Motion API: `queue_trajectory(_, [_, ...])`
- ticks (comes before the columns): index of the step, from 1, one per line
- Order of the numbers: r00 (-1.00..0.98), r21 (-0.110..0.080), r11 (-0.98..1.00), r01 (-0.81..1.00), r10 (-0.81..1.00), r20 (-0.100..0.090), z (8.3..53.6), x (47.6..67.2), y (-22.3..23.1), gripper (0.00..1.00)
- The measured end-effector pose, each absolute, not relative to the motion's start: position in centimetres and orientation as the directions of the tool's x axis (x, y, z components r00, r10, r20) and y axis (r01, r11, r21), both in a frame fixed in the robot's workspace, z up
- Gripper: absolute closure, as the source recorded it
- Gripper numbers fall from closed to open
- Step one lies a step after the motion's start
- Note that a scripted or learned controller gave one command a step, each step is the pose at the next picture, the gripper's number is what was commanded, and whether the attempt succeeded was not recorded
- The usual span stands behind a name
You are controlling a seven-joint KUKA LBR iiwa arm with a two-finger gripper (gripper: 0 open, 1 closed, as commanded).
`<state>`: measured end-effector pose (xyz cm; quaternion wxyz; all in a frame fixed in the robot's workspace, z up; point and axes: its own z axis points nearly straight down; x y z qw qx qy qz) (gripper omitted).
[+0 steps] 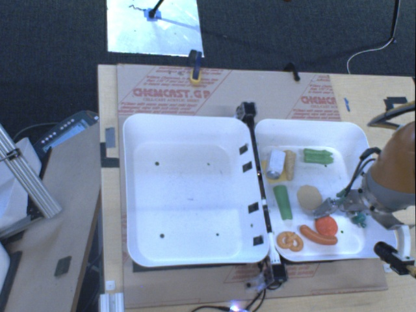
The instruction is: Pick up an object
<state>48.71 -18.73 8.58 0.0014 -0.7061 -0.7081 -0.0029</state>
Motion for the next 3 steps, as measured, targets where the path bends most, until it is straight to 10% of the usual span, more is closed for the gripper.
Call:
queue_trajectory(1, [-0.004, 0.005, 0.004, 1.000, 1.000, 0.001, 9.6, 48.9, -18.6, 1.00])
queue_trajectory(2, [-0.008, 0.022, 0.008, 1.000, 1.000, -0.007, 30.1, 54.6, -18.3, 1.00])
queue_trajectory(3, [-0.005, 0.020, 0.005, 1.000, 1.000, -0.008, 44.8, 54.8, -20.2, 1.00])
